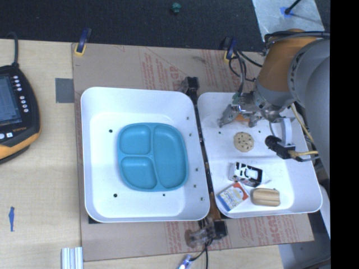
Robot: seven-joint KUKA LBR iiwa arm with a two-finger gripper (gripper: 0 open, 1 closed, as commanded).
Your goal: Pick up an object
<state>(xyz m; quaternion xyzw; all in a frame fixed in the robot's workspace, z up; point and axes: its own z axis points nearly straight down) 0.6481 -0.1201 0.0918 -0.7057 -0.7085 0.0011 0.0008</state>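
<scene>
The grey arm's gripper [236,122] hangs low over the far end of the right bin [301,190], its two metal fingers spread apart with nothing between them. That posture looks like the approach to a grab, not a lift. Just on its near side lies a round cookie [243,141], flat on the bin floor and apart from its neighbours, which makes it the likeliest target. Nearer again, a black-and-white packet [247,173], a small red, white and blue packet [232,196] and a tan block [265,196] crowd the near end. The two packets lie close together, and that would make a clean pinch harder there. The left bin [90,102] holds a blue divided plate [152,156], flat in the middle and well apart from the arm's work. A teach pendant [12,112] rests on the bench at far left. The pick looks not yet made. The fingers must drop either side of the cookie without nudging it away.
</scene>
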